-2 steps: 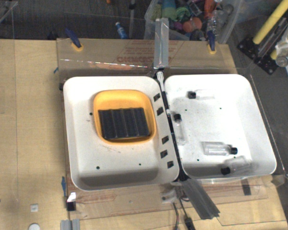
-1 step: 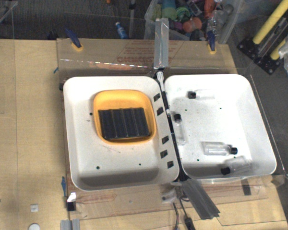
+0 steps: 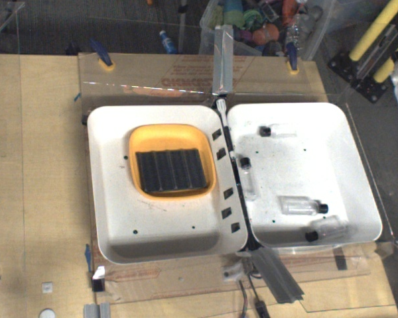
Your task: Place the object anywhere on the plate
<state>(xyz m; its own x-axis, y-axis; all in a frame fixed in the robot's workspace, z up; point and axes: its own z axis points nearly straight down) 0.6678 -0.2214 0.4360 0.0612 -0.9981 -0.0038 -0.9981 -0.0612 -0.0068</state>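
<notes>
Apparently you are looking at the pick step not yet begun, since the orange plate (image 3: 172, 136) in the left bin (image 3: 113, 197) is already holding a dark ridged block (image 3: 170, 169) while clear vials (image 3: 301, 207) are lying in the right bin (image 3: 338, 151), awaiting a grasp.

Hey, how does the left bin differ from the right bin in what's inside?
The left bin holds one large thing, an orange plate with a dark ribbed slab lying on it; the right bin holds several small clear vials with black caps. The plate sits near the left bin's middle, while the vials are scattered: one at the top, one by the divider, two at the lower right. Both bins are shallow, white and rounded.
</notes>
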